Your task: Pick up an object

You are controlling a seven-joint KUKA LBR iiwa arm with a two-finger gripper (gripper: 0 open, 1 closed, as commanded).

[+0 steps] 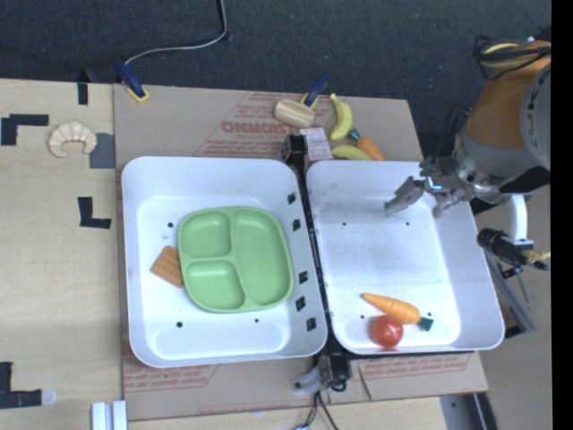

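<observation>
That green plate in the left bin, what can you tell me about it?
The green plate is a pale green, rounded-square tray that looks like matte plastic. Raised ridges split it into three compartments, two above and one below. It lies flat on the left bin floor, slightly turned. An orange cracker-like piece pokes out from under its left edge.

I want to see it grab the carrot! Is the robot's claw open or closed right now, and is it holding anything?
Gripper: open, holding nothing, over the right bin, apart from the carrot and tomato.
</observation>
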